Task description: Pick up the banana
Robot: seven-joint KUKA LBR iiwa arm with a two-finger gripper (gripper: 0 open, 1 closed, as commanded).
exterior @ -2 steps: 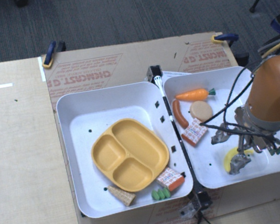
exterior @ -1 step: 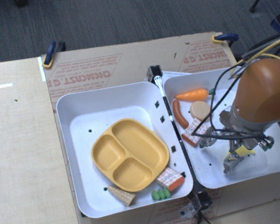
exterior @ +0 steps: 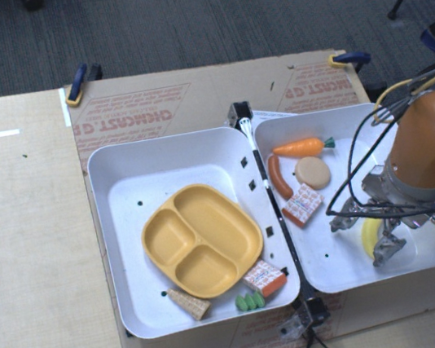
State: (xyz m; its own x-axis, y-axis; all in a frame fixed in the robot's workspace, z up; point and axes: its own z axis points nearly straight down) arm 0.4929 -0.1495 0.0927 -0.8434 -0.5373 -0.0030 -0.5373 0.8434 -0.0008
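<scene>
I saw the banana [exterior: 371, 236] lying in the right bin [exterior: 321, 271], toward its near right corner, not yet lifted. The gripper [exterior: 386, 244] hung right over it, fingers spread either side of the fruit (contact I could not judge). The wrist hid most of the banana.

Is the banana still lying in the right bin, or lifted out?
In the bin. The banana lies on the right bin floor, mostly hidden beneath the gripper; whether it is gripped, cannot tell.
</scene>
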